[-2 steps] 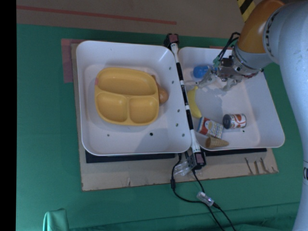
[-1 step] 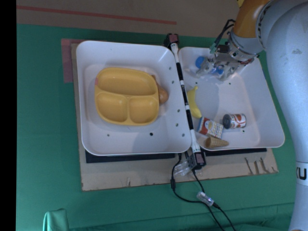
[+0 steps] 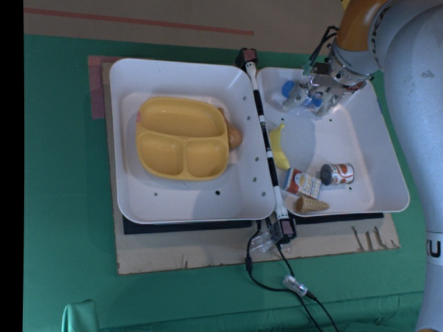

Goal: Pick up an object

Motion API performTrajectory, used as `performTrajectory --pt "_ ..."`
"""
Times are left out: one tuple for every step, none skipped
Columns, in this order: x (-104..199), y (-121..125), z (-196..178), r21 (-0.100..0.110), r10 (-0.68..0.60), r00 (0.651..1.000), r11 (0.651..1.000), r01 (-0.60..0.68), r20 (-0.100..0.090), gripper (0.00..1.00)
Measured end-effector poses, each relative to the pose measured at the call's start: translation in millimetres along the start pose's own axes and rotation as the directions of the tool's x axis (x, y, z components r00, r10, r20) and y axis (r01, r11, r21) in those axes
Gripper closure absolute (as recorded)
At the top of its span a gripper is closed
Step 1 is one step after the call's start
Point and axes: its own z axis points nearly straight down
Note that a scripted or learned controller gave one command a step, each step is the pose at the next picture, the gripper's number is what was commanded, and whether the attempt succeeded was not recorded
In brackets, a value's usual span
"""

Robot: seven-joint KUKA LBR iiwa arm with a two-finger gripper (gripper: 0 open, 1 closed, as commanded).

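Claw (image 3: 309,104) low in the right bin's far corner, over a small blue-and-white object (image 3: 287,90); whether its fingers are apart or together cannot be told

That object looks small, light and stiff, its shape and long axis unclear; a pinch across its middle seems best. Further out, the banana (image 3: 279,147) runs lengthwise along the divider, and the can (image 3: 337,173) lies on its side and may roll

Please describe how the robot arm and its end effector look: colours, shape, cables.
The arm is thick, rounded and pale grey, with an orange band above the wrist. The end effector is bare silver metal with dark parts, and thin cables run along the wrist.
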Motion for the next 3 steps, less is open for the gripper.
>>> performTrajectory --pt "0.0 0.0 0.0 0.000 0.000 1.000 1.000 0.000 0.000 0.00" --pt "18.8 -29.5 0.2 -0.046 0.012 1.000 0.999 -0.012 0.008 0.00" --pt "18.9 -29.5 0.2 -0.046 0.012 1.000 0.999 -0.012 0.008 0.00"
